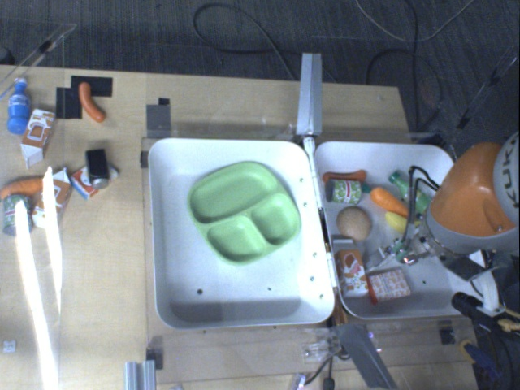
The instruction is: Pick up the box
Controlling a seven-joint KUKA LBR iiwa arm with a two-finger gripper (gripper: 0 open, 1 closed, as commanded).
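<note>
I see the small red printed carton box [388, 284] lying in the right white bin [431, 301] — unlifted; gripper [404, 250] just above, grip state unclear.

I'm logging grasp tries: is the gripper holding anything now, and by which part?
Cannot be told. The gripper sits low in the right bin, above the box; nothing shows between its fingers.
</note>
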